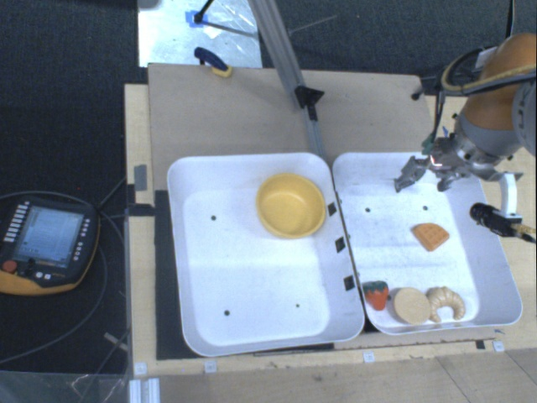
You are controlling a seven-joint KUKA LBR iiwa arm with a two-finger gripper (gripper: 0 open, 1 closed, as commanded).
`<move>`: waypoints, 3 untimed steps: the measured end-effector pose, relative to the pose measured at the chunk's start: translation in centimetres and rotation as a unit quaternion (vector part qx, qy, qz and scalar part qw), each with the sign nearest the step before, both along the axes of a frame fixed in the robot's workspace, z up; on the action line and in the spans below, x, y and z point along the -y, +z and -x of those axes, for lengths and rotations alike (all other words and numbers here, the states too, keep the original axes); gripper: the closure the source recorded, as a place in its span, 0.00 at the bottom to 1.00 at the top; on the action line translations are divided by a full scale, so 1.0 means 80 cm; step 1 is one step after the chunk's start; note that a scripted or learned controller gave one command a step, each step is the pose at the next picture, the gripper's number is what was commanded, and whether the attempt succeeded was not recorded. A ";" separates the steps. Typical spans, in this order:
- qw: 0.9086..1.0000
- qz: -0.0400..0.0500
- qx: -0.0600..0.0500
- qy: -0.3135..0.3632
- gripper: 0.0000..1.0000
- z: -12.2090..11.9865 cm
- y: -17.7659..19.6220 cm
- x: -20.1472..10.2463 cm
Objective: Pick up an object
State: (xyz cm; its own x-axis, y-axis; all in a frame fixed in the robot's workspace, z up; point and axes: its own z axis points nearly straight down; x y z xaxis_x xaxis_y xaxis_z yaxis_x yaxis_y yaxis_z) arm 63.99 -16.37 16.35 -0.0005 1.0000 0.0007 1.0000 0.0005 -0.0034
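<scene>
Teach pendant [44, 243] on dark carpet [67, 82] at left edge, cable trailing. Blue and yellow clamp [211, 60] on the bench's [361, 116] top edge, upper left. Grey pole [281, 44] slants down from top centre.

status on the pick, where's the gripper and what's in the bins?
Gripper open, above right bin, holding nothing. Waffle piece, croissant, round biscuit, small red item lie untouched. Yellow bowl in left bin. Nothing blocking.
</scene>
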 end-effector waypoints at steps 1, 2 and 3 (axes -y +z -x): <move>1.000 0.000 0.000 0.000 0.00 -0.010 -0.071 -0.004; 1.000 0.001 0.003 0.000 1.00 -0.012 -0.054 -0.003; 1.000 0.001 0.005 0.000 1.00 -0.017 0.025 0.000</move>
